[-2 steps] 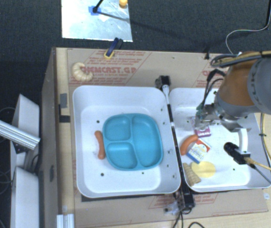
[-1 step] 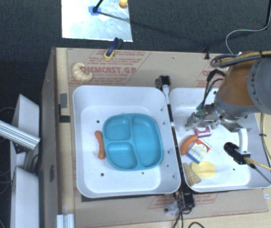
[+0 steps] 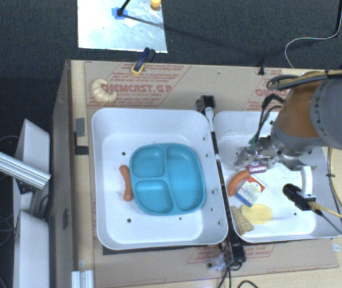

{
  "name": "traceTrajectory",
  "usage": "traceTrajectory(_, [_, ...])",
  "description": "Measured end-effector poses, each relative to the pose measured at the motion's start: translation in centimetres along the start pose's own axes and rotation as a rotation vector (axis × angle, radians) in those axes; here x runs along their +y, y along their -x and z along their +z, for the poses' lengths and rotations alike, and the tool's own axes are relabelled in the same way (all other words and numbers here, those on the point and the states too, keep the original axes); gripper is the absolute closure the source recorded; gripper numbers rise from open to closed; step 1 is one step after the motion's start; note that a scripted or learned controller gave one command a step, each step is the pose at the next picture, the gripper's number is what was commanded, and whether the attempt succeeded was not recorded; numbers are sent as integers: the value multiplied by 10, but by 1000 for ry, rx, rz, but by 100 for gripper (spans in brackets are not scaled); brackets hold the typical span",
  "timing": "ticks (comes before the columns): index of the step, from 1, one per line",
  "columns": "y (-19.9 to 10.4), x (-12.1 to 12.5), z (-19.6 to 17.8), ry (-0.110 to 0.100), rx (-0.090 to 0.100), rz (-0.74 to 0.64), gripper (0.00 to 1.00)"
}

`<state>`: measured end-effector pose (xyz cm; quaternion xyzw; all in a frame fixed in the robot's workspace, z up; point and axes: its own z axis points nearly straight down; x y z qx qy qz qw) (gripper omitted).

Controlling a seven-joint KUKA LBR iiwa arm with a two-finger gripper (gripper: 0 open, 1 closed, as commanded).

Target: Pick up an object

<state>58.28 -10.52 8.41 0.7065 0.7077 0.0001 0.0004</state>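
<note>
Lying in the left bin [image 3: 108,179]: a small sausage [image 3: 126,183] just beside a blue divided plate [image 3: 166,178]. Right bin [image 3: 324,221]: orange sausage [image 3: 238,180], small packet [image 3: 251,192], yellow disc [image 3: 261,213], ridged biscuit [image 3: 241,218]. The tool [image 3: 250,158] hangs low over the orange sausage and packet; its state cannot be told.

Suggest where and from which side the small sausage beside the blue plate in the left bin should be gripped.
Probably at its middle, from straight above: the sausage lies flat and lengthwise along the plate's left edge, so fingers should close across its narrow width.
</note>
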Motion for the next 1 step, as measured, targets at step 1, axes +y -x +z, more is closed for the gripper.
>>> traceTrajectory(1, [0, 1, -11, 2, 0, -2, 100])
